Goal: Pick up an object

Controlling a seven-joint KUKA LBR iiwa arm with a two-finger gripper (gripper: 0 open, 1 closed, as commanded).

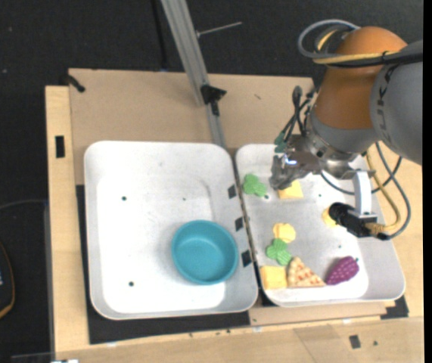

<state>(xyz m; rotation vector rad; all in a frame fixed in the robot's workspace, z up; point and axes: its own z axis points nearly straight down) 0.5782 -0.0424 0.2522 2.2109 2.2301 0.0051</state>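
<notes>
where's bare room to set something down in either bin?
Left bin: bare all around the blue bowl, widest across its far half and left side. Right bin: a small bare patch mid-floor between the yellow pieces and the purple grapes. Crowded at its near-left corner, around the pizza slice, and under the pincer.

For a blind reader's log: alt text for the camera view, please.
A grey-and-orange arm's gripper hangs low over the right bin, by a yellow block among small toy foods. The left bin holds a blue bowl.
</notes>
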